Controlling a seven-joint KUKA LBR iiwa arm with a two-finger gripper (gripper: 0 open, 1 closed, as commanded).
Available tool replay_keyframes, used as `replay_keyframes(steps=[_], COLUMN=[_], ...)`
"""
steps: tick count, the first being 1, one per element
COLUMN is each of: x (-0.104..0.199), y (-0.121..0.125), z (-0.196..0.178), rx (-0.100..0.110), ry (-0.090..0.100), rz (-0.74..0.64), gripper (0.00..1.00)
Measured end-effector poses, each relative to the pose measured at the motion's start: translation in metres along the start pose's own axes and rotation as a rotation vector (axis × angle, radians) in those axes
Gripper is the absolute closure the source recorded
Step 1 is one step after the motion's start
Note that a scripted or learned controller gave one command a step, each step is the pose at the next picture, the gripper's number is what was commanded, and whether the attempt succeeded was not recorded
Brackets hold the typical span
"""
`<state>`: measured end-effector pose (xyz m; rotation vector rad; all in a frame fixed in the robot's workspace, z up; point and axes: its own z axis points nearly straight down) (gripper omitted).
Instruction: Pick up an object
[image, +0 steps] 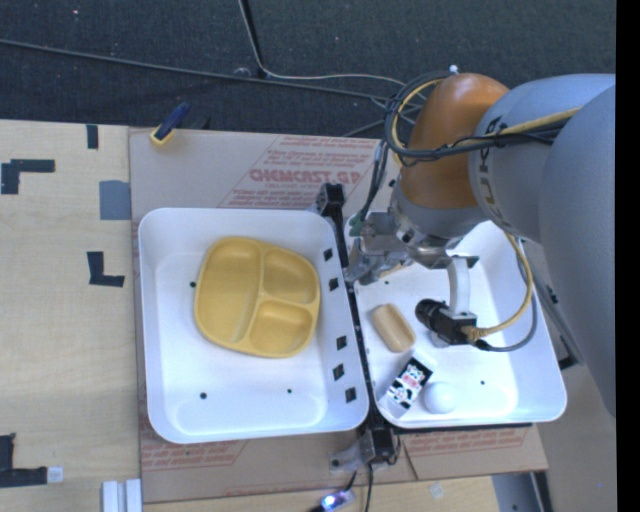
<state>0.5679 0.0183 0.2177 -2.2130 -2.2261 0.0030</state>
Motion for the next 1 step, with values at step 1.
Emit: replay_keyframes(steps=[1], x=[0.0569], y=[0.0014], z=[-0.0107], rx=[-0.002], ry=[0.0], rz=[-0.001], gripper=[1.0])
